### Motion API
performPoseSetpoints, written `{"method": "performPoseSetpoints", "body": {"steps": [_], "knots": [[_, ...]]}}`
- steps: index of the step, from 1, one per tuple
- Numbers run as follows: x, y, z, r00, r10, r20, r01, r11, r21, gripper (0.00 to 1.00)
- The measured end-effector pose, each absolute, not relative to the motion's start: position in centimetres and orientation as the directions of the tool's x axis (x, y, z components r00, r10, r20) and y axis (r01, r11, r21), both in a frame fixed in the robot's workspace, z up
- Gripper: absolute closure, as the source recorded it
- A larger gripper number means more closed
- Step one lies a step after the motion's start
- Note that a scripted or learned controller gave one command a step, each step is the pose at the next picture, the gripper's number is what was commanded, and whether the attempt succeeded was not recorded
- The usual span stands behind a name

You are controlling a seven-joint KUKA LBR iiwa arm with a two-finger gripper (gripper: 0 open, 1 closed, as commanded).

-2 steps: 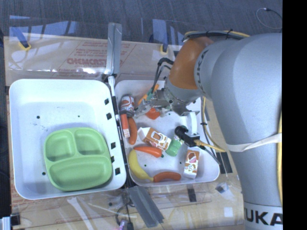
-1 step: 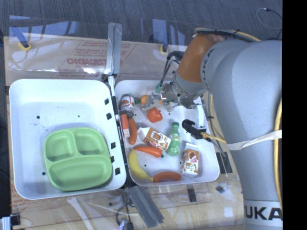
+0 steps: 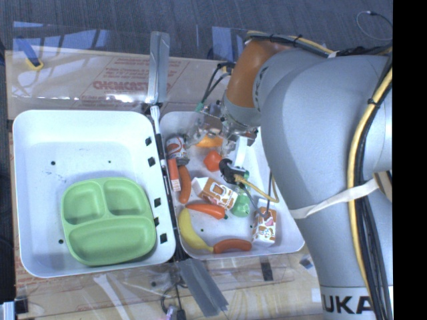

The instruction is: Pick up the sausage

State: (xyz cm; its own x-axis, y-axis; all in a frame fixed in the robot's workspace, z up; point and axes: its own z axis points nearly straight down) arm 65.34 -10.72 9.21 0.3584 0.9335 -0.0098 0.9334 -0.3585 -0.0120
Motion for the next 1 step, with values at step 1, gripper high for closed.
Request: {"method": "performPoseSetpoints", "body": {"steps": [1], "knots": [[60.75,-11.11,9.22,0.169,0.986,-0.002,0.986,-0.169,-0.002,0.0]]}}
